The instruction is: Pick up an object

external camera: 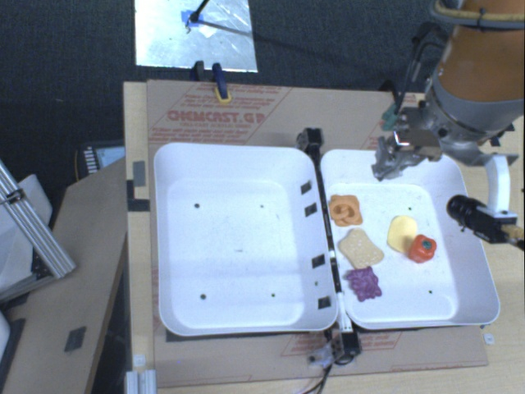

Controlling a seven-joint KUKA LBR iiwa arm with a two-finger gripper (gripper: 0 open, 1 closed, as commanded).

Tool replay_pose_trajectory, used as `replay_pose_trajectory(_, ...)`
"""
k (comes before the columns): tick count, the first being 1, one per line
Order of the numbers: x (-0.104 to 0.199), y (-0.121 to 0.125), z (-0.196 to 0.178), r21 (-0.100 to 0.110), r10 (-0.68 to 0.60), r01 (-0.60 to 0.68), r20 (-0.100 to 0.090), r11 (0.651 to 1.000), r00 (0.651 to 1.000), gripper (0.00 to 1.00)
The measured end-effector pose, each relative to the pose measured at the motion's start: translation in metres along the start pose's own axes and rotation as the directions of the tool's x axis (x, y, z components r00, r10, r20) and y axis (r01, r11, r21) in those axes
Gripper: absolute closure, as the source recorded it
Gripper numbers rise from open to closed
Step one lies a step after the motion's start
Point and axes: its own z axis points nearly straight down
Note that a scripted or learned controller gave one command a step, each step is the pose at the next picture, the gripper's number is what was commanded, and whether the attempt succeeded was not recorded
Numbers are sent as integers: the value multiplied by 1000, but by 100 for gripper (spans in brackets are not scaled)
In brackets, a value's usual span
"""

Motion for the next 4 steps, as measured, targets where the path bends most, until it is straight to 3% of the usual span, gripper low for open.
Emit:
replay_pose_trajectory(2, 135, -36, -45, 2, -1, 1, 0, 1000, 1000, 100)
replay_pose_trajectory(3, 147, -35, -138, -4, 2, -2, -2, 1000, 1000, 100)
replay_pose_trajectory(4, 183, 37, -144, -2, 0, 0, 0, 1000, 1000, 100)
